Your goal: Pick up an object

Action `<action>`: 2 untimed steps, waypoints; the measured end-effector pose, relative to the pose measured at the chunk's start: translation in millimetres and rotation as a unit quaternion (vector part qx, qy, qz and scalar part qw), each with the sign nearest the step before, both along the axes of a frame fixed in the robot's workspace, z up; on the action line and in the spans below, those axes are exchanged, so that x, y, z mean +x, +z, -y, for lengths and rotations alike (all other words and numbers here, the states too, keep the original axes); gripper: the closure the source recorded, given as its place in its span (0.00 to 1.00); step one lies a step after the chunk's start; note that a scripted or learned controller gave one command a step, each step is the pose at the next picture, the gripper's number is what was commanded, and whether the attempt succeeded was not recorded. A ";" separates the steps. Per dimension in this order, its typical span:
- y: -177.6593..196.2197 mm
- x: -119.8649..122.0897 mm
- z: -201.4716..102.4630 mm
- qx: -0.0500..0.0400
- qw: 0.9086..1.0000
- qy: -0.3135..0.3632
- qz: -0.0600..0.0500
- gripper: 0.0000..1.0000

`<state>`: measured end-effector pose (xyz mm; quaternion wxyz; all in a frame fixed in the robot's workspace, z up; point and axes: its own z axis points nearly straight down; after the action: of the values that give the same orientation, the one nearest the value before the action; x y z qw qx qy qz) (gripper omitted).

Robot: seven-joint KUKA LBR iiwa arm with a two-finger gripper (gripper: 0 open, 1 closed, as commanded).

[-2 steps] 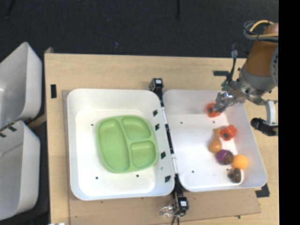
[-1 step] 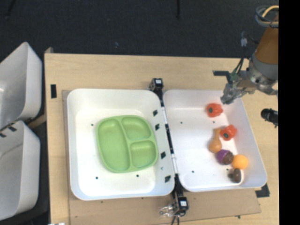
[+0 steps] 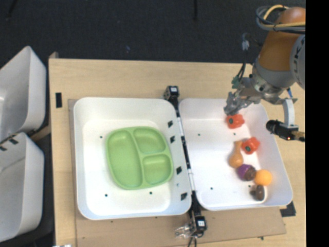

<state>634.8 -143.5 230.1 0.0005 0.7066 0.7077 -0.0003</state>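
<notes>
- Up close, the gripper (image 3: 234,108) hangs over the far part of the right bin (image 3: 216,189), its grey fingers pointing down toward a small red pepper-like toy (image 3: 235,120).
- Whether those fingers are apart or together I cannot tell; they blur into one dark mass, and their tips overlap the toy's upper edge, so contact is unclear.
- That red toy sits on the bin floor near the far wall; it looks squat and roundish, with no long axis I can make out, and a small green spot shows on its top.
- Nearer the camera lie a second red-orange toy (image 3: 250,145), a tan pear-shaped piece (image 3: 236,157) with its narrow end pointing to the far side, a purple piece (image 3: 246,172), an orange ball (image 3: 263,177) and a brown lump (image 3: 257,192).
- Behind the gripper, the arm (image 3: 277,45) is cut off at the right.
- Well apart, the left bin (image 3: 87,199) holds a green divided tray (image 3: 139,157).
</notes>
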 end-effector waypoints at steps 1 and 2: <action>3.6 4.1 -60.3 0.000 1.000 0.001 -0.001 1.00; -4.1 9.0 -112.9 0.000 1.000 0.000 -0.001 1.00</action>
<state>643.8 -30.6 226.0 -0.0003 0.7062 0.7080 -0.0007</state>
